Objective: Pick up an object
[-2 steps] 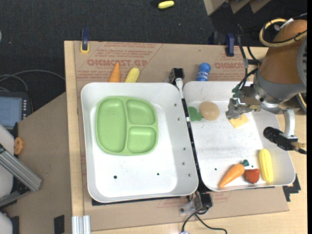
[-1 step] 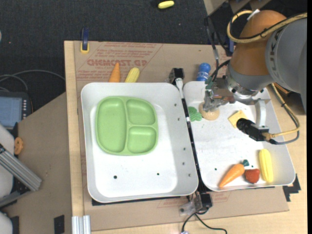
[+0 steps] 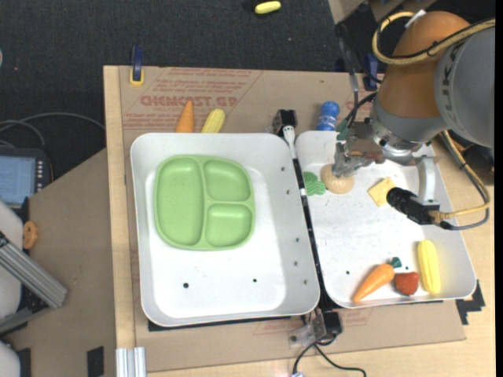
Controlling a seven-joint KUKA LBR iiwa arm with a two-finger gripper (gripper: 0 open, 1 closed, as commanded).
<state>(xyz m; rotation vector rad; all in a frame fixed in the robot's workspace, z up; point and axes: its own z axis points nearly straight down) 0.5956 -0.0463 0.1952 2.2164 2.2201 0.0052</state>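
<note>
My gripper (image 3: 342,166) hangs at the back left of the right bin (image 3: 346,246), pointing down just above a round tan piece (image 3: 339,184) that lies on the bin floor. A small green leafy piece (image 3: 313,184) sits right beside it to the left. To its right lies a pale yellow block (image 3: 380,191). At the bin's front right are an orange carrot (image 3: 373,281), a small red piece (image 3: 406,283) and a yellow corn-like piece (image 3: 427,265). Nothing is seen lifted off the floor.
The left bin (image 3: 165,281) holds a green divided plate (image 3: 204,203). Behind the bins on the cardboard lie a carrot (image 3: 185,118), a yellow piece (image 3: 213,120), a black object (image 3: 284,121) and a blue bottle (image 3: 328,116).
</note>
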